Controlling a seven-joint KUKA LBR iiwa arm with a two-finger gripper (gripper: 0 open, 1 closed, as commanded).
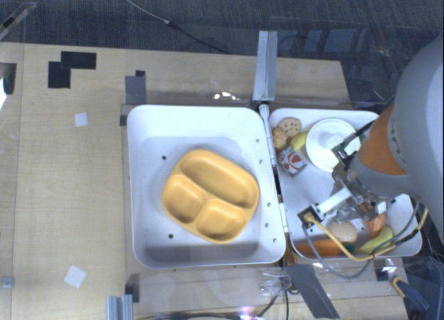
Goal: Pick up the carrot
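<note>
Carrot [320, 247] lies in the right bin [406, 209], along its near wall, long axis roughly left-right in view. End effector [355, 204] sits just behind it, toward view right, over a bun [341, 230]. Grip state: can't tell.

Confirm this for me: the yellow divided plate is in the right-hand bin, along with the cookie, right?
Not quite. The camera view shows the yellow divided plate in the left-hand bin, not the right. The cookie is indeed in the right-hand bin.
</note>
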